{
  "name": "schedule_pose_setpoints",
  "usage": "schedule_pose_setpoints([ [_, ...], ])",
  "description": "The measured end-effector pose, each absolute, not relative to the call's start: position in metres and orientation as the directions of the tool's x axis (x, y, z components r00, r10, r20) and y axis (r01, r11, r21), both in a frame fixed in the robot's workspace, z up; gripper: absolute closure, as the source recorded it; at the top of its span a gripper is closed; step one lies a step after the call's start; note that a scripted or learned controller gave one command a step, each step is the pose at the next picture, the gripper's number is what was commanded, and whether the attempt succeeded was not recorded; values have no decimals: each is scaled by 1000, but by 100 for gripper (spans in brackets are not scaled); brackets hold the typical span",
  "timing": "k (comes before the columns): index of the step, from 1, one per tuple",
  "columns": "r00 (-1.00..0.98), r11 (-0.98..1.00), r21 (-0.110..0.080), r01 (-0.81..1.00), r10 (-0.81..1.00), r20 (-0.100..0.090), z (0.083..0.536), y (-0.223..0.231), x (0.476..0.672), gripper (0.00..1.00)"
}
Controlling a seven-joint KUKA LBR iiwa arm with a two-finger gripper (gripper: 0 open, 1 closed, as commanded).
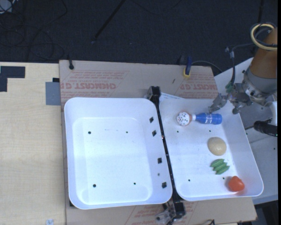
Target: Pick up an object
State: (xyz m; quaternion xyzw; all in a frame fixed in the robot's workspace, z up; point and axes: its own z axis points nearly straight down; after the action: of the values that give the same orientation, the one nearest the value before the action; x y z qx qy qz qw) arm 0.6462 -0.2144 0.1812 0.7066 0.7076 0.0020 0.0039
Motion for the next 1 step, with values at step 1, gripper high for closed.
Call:
schedule_pose_setpoints([
  [1,0,0,-6,1000,1000,1,83,-212,624,0],
])
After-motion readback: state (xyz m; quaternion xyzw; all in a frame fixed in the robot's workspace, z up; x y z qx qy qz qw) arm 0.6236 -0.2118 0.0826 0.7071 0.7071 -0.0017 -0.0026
